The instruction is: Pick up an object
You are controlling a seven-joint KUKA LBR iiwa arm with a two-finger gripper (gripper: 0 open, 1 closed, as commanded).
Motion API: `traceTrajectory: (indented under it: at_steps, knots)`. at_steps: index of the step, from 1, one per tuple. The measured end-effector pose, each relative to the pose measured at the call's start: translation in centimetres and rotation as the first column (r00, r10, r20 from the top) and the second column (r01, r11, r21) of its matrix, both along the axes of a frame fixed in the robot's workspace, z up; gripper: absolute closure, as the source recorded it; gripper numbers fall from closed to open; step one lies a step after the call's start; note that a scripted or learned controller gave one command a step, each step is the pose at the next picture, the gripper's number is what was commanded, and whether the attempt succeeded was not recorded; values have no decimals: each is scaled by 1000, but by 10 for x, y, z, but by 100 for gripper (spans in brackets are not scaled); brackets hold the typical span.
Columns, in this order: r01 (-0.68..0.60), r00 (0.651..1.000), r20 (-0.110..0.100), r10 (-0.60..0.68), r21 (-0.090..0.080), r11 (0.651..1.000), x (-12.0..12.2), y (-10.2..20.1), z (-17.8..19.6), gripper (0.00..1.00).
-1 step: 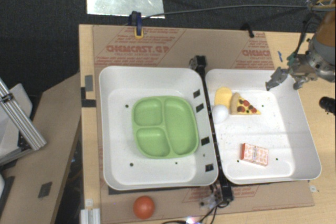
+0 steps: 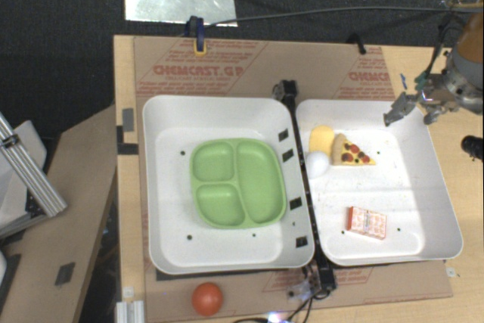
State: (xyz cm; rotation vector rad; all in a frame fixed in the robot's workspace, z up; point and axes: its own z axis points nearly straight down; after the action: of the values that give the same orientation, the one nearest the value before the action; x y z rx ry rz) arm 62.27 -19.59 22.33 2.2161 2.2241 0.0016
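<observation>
Brown cardboard printed with red lettering covers the bench, and on it sit two shallow white bins side by side. One, the left bin (image 2: pixel 162 163), holds a green divided tray (image 2: pixel 238 181); the other, the right bin (image 2: pixel 439 200), holds the loose things worth picking.

At the upper right of the frame the gripper (image 2: pixel 412 108) hangs over the right bin's far corner, its two fingers spread apart with nothing between them.

From those fingers every candidate lies down and to the left in the frame. Closest is the toy pizza slice (image 2: pixel 353 153), its point aimed toward the right and its long axis running roughly left to right. Touching its left end are a yellow piece (image 2: pixel 321 138) and a white ball (image 2: pixel 317 163), crowded against the bin's left wall. Farther down, well apart from that cluster, a small red-and-white packet (image 2: pixel 367 222) lies flat and alone.

Judging by the spacing, the pizza slice is the shortest reach, while the packet offers the freest approach.
</observation>
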Motion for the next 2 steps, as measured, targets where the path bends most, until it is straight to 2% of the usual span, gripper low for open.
traceTrajectory:
  at_steps: [1, 2]
  knots:
    - [1, 1000, -4, -1, 1, 1000, 2, -2, -62, 0]
    - [2, 1000, -3, -2, 0, 1000, 0, -7, -105, 0]
